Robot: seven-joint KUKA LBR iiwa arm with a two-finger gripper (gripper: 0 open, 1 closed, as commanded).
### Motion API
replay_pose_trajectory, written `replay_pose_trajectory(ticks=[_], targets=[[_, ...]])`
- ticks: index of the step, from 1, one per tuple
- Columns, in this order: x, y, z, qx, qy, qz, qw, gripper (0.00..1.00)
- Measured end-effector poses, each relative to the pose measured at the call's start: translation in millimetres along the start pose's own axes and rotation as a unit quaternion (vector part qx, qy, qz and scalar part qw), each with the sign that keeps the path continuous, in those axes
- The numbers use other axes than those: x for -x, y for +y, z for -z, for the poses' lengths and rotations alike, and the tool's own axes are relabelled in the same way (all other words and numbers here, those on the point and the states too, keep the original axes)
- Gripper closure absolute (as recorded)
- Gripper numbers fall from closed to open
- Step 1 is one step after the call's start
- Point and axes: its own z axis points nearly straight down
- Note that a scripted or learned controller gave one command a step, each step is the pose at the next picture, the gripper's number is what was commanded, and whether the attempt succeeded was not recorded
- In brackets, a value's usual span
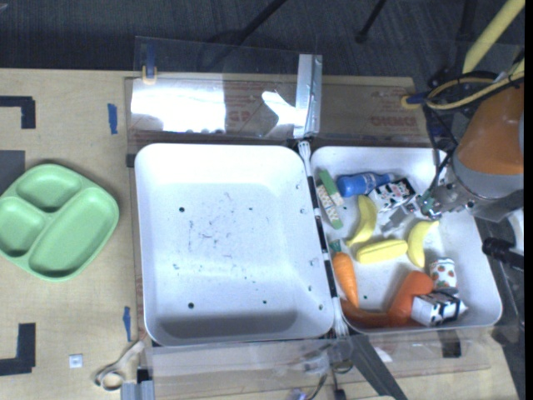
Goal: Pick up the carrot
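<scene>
Orange carrot (346, 278): lies in the right bin (487, 252), against its left wall, tip toward the near edge. Adjacent: yellow banana-shaped pieces (381, 251); a blue bottle (364, 182); a green-labelled stick (328, 198), writing too small to read; a black-and-white cow-patterned item (439, 307). Gripper (416, 207): over the right bin's upper right part, near the bananas, well apart from the carrot; grip state cannot be told. Left bin (225, 161). Green divided plate (55, 220) on worktop (67, 323), far left.
</scene>
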Motion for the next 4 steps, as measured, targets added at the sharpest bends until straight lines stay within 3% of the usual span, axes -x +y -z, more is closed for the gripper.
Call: replay_pose_trajectory(ticks=[1,2,3,4], targets=[[-61.5,-33.1,-5.7,0.000,0.000,0.040,0.9992,0.00],[-53.2,41.0,-39.0,0.000,-0.001,0.149,0.9888,0.00],[-28.6,42.3,2.7,0.000,-0.001,0.212,0.9772,0.00],[13.7,37.0,-39.2,0.001,-0.001,0.225,0.9743,0.00]])
